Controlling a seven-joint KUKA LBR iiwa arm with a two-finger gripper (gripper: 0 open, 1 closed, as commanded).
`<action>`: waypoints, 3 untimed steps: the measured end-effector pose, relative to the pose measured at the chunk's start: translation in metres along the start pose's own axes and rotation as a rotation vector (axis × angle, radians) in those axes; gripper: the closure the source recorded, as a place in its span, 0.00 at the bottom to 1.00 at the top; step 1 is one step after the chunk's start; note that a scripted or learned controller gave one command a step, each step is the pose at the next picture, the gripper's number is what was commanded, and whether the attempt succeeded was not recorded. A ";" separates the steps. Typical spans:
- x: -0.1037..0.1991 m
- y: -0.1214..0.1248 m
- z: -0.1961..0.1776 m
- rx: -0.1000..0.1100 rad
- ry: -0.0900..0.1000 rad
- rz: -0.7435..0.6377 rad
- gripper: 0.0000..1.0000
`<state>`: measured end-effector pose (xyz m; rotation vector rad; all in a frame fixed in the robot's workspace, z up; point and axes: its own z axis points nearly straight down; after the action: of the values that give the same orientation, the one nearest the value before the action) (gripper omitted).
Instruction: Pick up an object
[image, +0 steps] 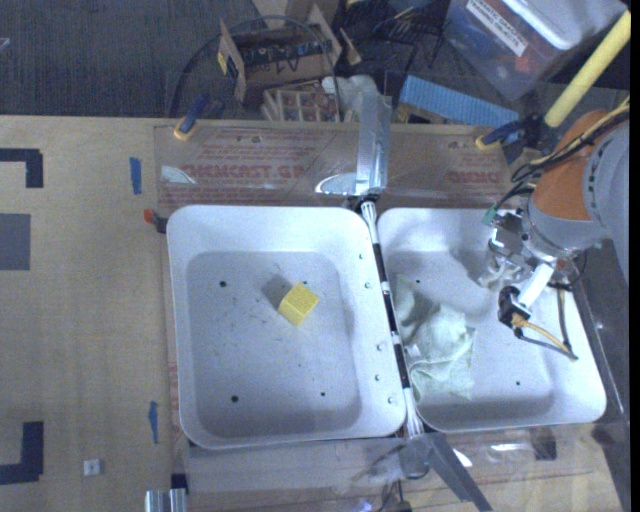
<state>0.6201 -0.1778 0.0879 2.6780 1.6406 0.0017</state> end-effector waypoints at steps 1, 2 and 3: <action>0.026 -0.041 -0.029 0.006 -0.003 0.646 1.00; 0.091 -0.090 -0.097 0.002 -0.002 0.827 1.00; 0.109 -0.129 -0.096 0.007 -0.003 0.797 1.00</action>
<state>0.5541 -0.0223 0.1841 3.1090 0.4743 -0.0076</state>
